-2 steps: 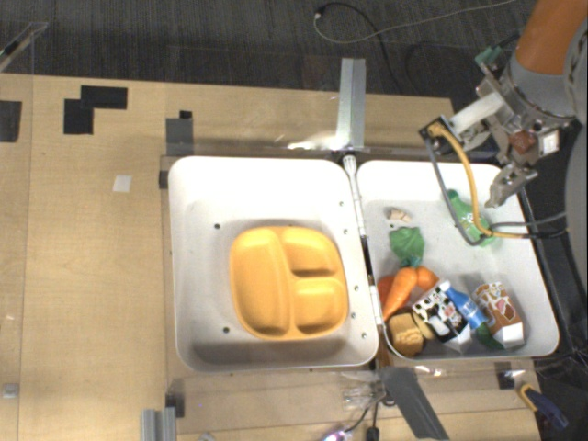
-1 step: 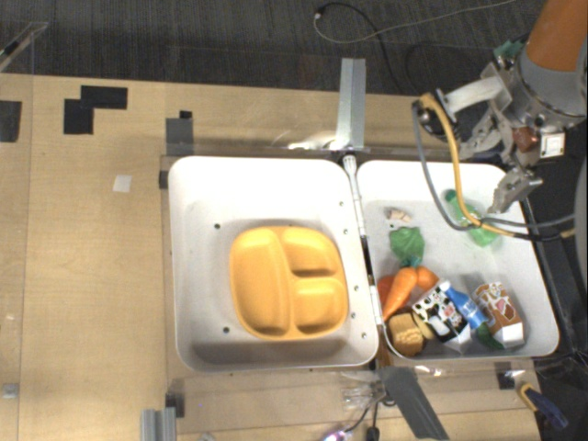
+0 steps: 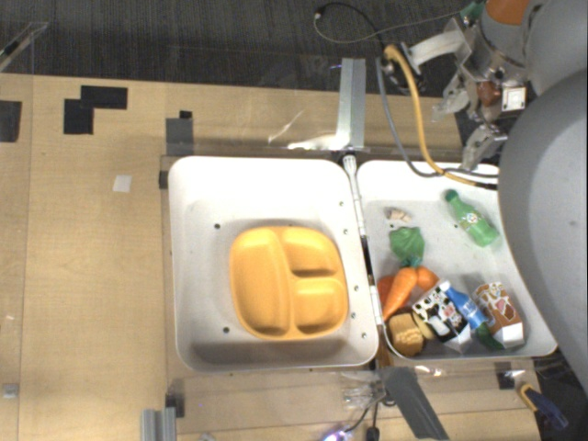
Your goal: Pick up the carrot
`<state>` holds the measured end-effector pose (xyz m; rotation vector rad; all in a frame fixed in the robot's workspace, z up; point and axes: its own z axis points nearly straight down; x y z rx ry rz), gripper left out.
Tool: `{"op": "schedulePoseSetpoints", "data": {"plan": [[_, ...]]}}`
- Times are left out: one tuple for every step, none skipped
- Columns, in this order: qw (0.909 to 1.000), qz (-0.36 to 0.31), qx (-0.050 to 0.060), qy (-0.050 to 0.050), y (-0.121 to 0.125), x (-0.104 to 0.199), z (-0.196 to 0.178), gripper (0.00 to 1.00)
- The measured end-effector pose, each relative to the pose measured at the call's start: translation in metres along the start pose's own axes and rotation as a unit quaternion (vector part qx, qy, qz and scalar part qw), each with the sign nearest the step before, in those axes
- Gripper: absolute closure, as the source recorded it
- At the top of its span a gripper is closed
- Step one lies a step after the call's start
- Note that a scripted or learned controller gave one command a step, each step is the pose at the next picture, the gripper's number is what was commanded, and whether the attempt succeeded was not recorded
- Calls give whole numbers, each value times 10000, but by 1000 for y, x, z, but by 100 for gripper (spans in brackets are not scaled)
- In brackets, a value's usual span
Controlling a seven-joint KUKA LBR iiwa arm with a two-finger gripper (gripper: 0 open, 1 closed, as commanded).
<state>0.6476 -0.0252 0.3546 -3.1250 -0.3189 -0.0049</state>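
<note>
Carrot [image 3: 401, 289] lies in right bin [image 3: 432, 205], near its left wall, green top under green toy, wedged against carton cluster. Tool [image 3: 478, 122] hovers high over bin's far edge, well apart; open-or-closed state cannot be told. Yellow tray [image 3: 287, 279] occupies left bin.

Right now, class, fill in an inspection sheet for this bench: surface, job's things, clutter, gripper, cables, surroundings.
Surface: wooden bench bearing two white bins, left bin and right bin.
Job's things: carrot lies in the right bin, near its left wall, leafy top pointing away from the camera.
Clutter: yellow divided tray in the left bin; green bottle, cow-patterned carton, brown carton and bread-like piece in the right bin.
Gripper: gripper above the right bin's far edge; fingers unclear.
Cables: yellow hose and black cable behind the bins.
Surroundings: black tape marks on the bench.
</note>
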Motion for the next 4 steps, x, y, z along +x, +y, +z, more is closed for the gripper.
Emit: {"op": "schedulePoseSetpoints", "data": {"plan": [[10000, 5, 7, 10, -45, 10, 10, 0], [10000, 4, 3, 8, -100, 4, -66, 0], [9958, -921, -6, -4, -117, 5, -70, 0], [10000, -18, 4, 5, -124, 3, -53, 0]]}}
